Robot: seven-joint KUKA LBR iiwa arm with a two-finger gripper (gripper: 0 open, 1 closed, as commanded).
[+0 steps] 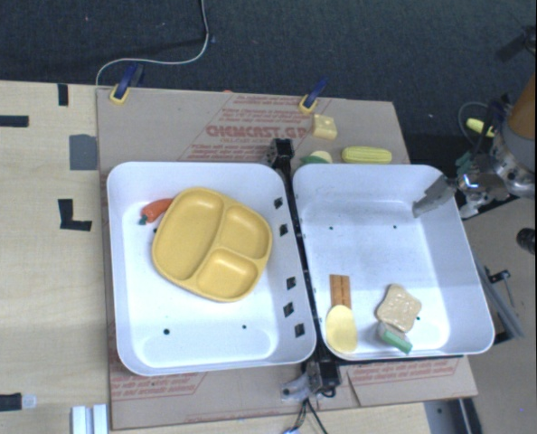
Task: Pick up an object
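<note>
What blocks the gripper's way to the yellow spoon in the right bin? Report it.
Nothing visible does. The gripper sits at the right bin's far right rim; bare bin floor lies between it and the yellow spoon.

Cardboard sheet under both bins, held by two clamps, left clamp and right clamp, at its far edge; white cable on dark floor; black tape marks on wooden benchtop
</note>
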